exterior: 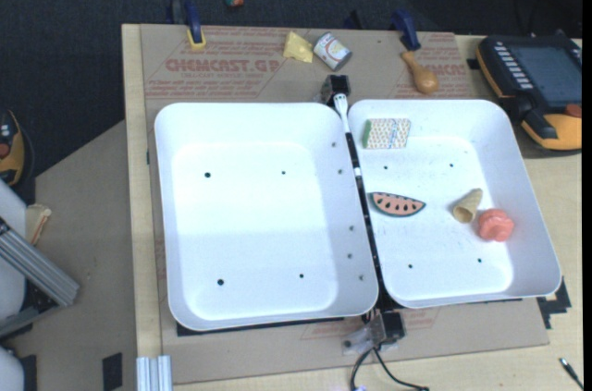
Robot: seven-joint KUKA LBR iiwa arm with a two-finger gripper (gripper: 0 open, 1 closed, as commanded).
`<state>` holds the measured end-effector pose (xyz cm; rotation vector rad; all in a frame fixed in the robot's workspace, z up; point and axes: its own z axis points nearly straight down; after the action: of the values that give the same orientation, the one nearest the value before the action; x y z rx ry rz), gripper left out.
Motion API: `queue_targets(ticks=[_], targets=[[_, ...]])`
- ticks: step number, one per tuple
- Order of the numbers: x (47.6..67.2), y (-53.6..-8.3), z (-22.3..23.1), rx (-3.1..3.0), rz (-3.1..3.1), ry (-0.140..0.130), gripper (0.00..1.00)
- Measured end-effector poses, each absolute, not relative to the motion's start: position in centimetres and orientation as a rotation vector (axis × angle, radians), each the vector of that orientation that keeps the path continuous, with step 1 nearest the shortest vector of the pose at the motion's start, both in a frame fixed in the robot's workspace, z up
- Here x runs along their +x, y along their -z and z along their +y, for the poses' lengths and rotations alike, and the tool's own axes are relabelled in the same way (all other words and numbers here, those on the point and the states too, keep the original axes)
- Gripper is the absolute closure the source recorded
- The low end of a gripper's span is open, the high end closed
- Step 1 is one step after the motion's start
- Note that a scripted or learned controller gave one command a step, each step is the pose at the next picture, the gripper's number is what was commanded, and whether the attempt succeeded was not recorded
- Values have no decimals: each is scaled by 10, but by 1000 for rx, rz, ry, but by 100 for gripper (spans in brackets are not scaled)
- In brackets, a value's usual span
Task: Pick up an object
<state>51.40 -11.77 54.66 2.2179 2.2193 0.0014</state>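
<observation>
White plastic makes up both bins, side by side across the middle of the frame. The left bin (250, 213) has a bare floor. The right bin (444, 274) holds three things I could go for: a watermelon slice (398, 204) lying flat near its left wall, an ice cream cone (483, 215) toward the right with its pink scoop pointing to the lower right, and a small patterned block (387, 133) in the upper left corner of that bin. All three lie well apart from one another. Beyond the bins, on the brown board (231, 66) along the upper part of the frame, sit a yellow cheese wedge (298, 48), a small carton (332, 51) just beside it, and a wooden pear-shaped piece (420, 73) farther right. Whether my fingers are spread or closed I cannot tell.
</observation>
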Motion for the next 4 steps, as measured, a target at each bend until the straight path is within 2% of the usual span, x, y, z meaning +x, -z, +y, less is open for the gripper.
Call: queue_targets(ticks=[1, 2, 3, 4], targets=[[514, -546, -118, 2219, 2220, 0, 0], [515, -557, -118, 2215, 2216, -3, 100], [515, -557, -118, 2216, 2217, -2, 0], [515, -568, -118, 2212, 2214, -5, 100]])
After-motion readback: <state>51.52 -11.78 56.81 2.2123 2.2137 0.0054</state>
